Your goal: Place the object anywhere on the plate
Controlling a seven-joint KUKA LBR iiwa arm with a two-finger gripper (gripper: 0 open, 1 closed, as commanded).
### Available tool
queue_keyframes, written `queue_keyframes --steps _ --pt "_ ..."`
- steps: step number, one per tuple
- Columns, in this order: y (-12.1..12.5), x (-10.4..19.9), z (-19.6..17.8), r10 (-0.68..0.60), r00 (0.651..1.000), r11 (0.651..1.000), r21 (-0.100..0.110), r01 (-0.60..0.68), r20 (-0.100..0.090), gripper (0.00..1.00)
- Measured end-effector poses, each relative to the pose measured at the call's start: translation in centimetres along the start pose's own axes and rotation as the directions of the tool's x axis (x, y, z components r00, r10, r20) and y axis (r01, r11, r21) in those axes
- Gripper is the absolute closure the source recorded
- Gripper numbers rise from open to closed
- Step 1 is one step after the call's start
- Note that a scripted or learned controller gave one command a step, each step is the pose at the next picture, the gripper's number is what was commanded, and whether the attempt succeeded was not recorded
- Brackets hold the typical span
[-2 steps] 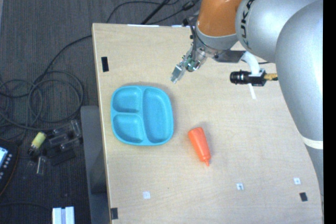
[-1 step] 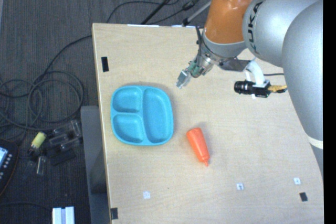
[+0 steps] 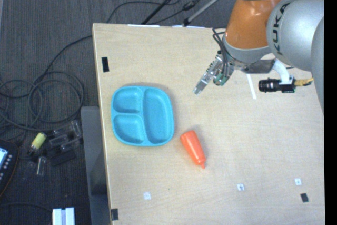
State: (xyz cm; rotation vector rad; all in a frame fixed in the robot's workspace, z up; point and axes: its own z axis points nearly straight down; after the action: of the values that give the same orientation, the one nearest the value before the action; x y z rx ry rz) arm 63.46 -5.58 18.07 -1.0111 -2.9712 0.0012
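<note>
A blue plate (image 3: 142, 116) with three compartments lies on the left part of the wooden bench. An orange carrot-shaped object (image 3: 192, 148) lies on the bench just right of and below the plate, its narrow end pointing down and right. My gripper (image 3: 208, 79) hangs above the bench's upper middle, up and to the right of both. Its slim fingers point down and left with nothing between them. The carrot is well apart from the gripper.
The wooden bench top (image 3: 253, 166) stretches wide to the right and bottom, with small markers (image 3: 240, 187) near the front. A black tag (image 3: 105, 64) sits at the left edge. Cables and clutter (image 3: 50, 142) lie on the floor left of the bench.
</note>
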Motion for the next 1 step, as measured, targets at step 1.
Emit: queue_keyframes --steps 1 --pt "5.36 4.57 0.01 -0.365 0.931 0.931 -0.002 0.365 0.000 1.00"
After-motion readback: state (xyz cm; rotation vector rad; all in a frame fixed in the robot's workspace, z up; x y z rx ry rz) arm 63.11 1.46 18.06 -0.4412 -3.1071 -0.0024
